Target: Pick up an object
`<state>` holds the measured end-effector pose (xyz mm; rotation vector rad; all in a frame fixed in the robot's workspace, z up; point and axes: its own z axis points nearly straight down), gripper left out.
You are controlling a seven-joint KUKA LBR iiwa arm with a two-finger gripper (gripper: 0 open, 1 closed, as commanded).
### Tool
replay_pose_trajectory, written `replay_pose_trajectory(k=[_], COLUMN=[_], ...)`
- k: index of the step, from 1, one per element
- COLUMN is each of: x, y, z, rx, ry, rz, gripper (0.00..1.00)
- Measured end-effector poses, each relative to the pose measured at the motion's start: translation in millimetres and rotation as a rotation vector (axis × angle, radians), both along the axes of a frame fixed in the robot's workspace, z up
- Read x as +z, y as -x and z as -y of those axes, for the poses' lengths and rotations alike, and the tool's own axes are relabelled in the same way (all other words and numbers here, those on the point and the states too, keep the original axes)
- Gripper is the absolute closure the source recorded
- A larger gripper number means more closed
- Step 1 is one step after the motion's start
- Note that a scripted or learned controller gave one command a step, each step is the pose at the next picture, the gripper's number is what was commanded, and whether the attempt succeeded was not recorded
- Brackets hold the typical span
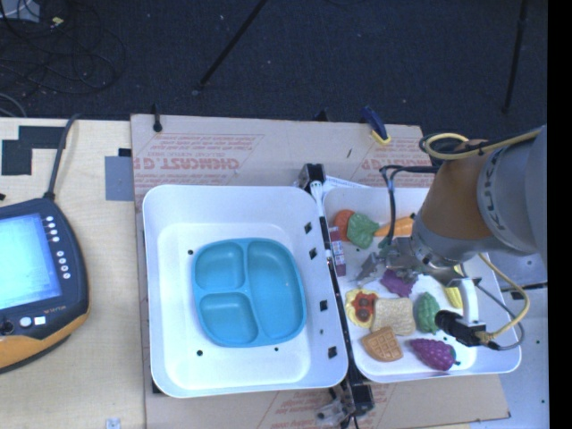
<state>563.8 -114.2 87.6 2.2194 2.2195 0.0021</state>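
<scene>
End effector [380,262] lowered into right bin [509,360] clutter — finger state cannot be told. Purple piece [397,282] crowded by green toy [361,230] — neighbour likely nudged, grasp missed.

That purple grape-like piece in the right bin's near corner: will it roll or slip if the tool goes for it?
The purple piece looks lumpy and elongated, so it would probably wobble rather than roll far. Its bumpy surface may give uneven grip. It lies close to the right bin wall, so a push would likely wedge it there.
</scene>
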Motion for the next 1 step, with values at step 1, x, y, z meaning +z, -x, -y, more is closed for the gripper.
replay_pose_trajectory(k=[1], x=[7.7], y=[-2.3], z=[0.2], rx=[-0.003], ry=[-0.001], rz=[-0.002], gripper=[1.00])
